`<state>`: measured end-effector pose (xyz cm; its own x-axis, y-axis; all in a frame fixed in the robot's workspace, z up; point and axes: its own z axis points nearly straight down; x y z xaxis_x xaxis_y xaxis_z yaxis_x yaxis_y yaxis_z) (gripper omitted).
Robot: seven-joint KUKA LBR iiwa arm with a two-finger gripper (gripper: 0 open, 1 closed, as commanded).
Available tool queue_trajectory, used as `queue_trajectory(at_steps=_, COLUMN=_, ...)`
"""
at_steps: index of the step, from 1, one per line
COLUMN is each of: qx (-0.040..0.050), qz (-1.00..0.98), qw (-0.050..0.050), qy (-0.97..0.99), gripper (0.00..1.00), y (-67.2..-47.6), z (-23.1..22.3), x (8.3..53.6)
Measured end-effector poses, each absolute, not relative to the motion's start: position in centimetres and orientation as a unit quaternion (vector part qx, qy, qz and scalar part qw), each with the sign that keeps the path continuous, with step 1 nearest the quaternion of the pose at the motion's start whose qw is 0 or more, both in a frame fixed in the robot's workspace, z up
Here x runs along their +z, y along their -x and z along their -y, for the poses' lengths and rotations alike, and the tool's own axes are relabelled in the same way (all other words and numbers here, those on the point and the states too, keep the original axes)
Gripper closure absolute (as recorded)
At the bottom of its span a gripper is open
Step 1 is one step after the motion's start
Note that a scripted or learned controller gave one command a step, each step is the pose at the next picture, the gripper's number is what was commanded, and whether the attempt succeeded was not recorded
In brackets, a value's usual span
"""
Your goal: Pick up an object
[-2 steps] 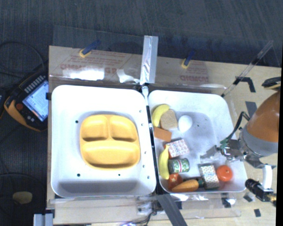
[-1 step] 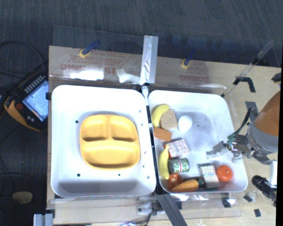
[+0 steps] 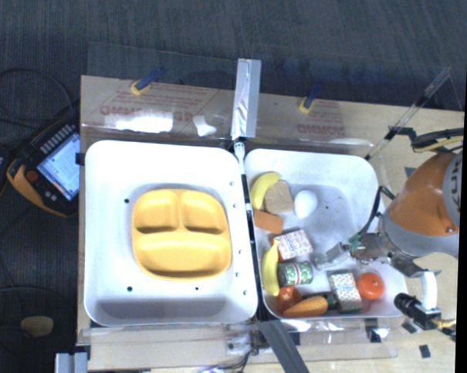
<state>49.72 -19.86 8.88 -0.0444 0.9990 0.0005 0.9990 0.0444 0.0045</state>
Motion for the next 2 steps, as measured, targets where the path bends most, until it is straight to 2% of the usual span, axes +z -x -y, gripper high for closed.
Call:
queue_trajectory(at_steps=1, qx=0.003, qz=-0.677, qw=0.008, qy=-0.736, gripper=0.0, y=-49.2, z=17.5, x=9.0)
queue_trajectory(at_steps=2, qx=-0.0016, qz=-0.634, qw=-0.001, qy=-0.773, gripper=0.0, y=-49.9, z=20.0, x=11.5)
